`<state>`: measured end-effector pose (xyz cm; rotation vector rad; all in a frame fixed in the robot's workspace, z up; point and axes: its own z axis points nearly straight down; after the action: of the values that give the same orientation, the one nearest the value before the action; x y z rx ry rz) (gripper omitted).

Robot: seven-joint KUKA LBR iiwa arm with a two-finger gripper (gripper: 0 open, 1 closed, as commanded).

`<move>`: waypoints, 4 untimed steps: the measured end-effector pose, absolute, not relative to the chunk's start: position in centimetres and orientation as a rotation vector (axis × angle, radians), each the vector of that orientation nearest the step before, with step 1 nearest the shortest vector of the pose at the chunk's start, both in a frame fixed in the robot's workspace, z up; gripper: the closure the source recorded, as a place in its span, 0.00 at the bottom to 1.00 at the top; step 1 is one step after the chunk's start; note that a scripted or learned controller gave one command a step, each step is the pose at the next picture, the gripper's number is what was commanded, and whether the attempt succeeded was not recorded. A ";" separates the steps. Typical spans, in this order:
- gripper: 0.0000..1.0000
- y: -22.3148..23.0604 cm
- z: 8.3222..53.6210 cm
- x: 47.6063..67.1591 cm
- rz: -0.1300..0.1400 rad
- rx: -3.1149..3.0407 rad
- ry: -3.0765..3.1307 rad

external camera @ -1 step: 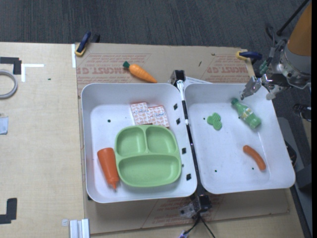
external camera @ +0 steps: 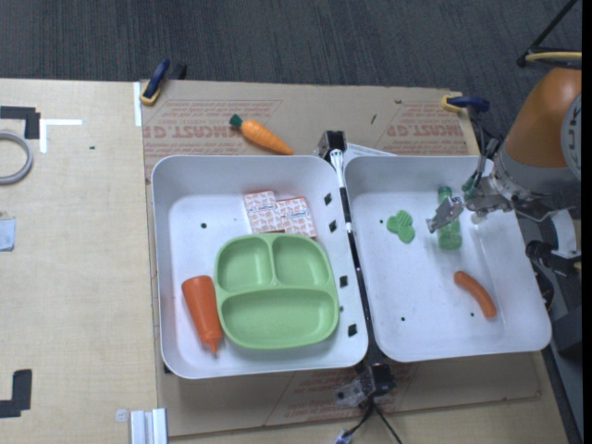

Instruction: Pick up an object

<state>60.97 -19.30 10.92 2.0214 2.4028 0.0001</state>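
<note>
Green tray [external camera: 277, 294] lies left; hand [external camera: 450, 213] hovers over green bottle [external camera: 450, 232].

The grey arm [external camera: 541, 169] leans in from the right, orange band [external camera: 539, 118] uppermost, wrist angled down and leftward. Its gripper [external camera: 447, 215] hangs low, metal fingers [external camera: 442, 218] pointing left.

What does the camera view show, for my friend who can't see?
The gripper hangs over the right bin, by a green toy, broccoli and sausage. The left bin holds a green plate.
</note>
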 end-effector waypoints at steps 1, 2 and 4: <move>1.00 -19.5 12.2 61.1 0.001 2.021 2.396; 0.00 -19.4 11.9 61.0 0.000 2.022 2.399; 1.00 -17.1 10.3 63.3 0.001 1.759 2.597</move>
<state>63.25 -17.08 10.25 1.7590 2.5969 0.0012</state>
